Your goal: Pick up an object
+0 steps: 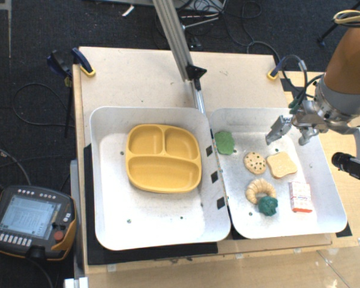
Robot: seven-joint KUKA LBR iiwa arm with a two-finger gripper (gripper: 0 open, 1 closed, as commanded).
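From my feed, the gripper (293, 132) hangs over the far part of the right bin (324, 179), fingers spread apart with nothing between them. Just below it sits the toast (281, 165), with the cookie (255, 162) to its left. The green lump (224, 142) is by the bin's left wall. Nearer me: a croissant (260, 189) touching a teal piece (267, 205), and a small box (300, 197) to the right. The left bin (108, 161) holds a yellow tray (164, 158).
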